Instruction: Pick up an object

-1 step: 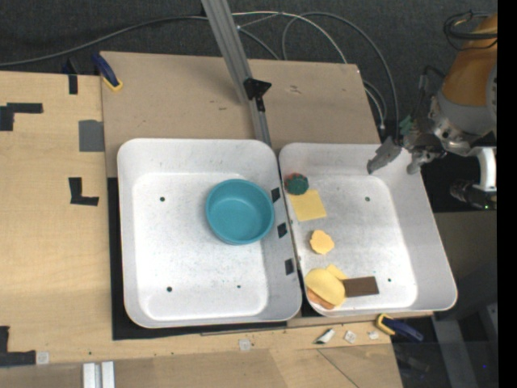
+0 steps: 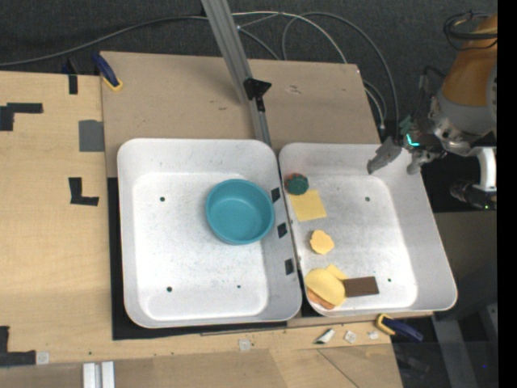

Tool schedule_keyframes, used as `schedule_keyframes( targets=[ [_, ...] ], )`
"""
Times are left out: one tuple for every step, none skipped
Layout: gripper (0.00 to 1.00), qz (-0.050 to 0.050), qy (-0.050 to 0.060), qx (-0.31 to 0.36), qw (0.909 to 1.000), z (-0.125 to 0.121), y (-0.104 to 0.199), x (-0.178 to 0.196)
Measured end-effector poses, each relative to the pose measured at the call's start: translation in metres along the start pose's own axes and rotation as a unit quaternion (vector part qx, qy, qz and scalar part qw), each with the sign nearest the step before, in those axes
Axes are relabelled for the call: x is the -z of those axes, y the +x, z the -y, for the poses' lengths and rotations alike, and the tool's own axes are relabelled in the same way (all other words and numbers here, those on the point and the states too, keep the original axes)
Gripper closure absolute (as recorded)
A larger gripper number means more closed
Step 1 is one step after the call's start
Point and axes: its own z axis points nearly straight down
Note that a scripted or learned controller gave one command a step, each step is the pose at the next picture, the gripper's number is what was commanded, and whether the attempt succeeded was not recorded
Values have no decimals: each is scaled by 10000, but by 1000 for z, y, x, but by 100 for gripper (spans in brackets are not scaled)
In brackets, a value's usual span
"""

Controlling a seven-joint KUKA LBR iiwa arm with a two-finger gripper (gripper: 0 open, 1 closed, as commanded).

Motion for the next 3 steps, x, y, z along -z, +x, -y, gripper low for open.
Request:
schedule_keyframes(
  targets=[
    [0, -12, 29, 0, 10000, 0, 5, -64],
    [0, 4, -5, 4, 10000, -1, 6, -116],
    [100, 5, -6, 9, 10000, -1, 6, -104]
  ],
)
